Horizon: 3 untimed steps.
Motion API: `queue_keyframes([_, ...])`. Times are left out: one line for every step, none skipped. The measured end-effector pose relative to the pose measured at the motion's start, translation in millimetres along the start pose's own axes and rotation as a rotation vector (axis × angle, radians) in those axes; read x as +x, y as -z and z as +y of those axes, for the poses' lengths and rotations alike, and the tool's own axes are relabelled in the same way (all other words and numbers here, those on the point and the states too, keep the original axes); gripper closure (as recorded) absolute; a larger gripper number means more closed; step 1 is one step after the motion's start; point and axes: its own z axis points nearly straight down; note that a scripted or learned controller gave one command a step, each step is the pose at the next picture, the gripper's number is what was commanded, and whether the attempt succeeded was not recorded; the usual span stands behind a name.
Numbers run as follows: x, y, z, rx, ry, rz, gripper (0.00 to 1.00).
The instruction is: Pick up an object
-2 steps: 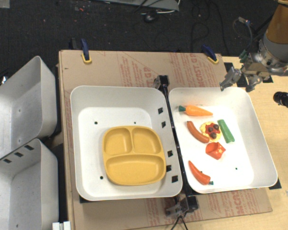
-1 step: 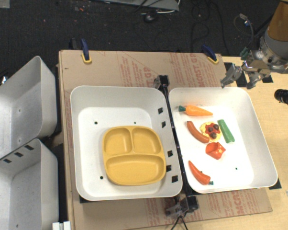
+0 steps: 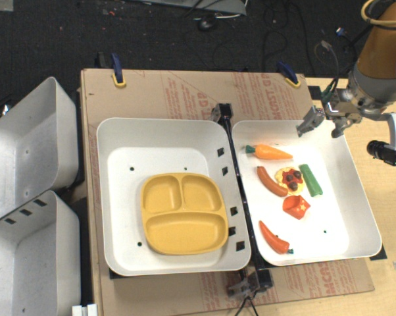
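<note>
The right bin [image 3: 356, 209] holds several toy foods: an orange carrot [image 3: 272, 153], a brown sausage [image 3: 271, 182], a yellow piece with dark berries [image 3: 291, 178], a green stick [image 3: 310, 180], a red pepper piece [image 3: 296, 207] and a red chili [image 3: 273, 237]. My gripper [image 3: 325, 123] hangs over the bin's far right corner, above and to the right of the carrot. Its two fingers are spread apart with nothing between them.
In the left bin [image 3: 119, 143] lies a yellow divided tray [image 3: 183, 213]. A black divider [image 3: 232, 170] runs between the bins. Grey containers [image 3: 27, 176] stand off the bench at the left. Blue clamps [image 3: 118, 71] sit on the bench's far edge.
</note>
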Motion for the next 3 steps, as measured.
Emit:
queue_keyframes([2.5,-47.2,-8.2,0.0,0.001,0.0,0.0])
queue_keyframes([8.9,-109.5,-5.4,0.0,0.005,0.001,0.0])
queue_keyframes([8.5,-94.7,-3.5,-0.007,0.005,-0.001,1.0])
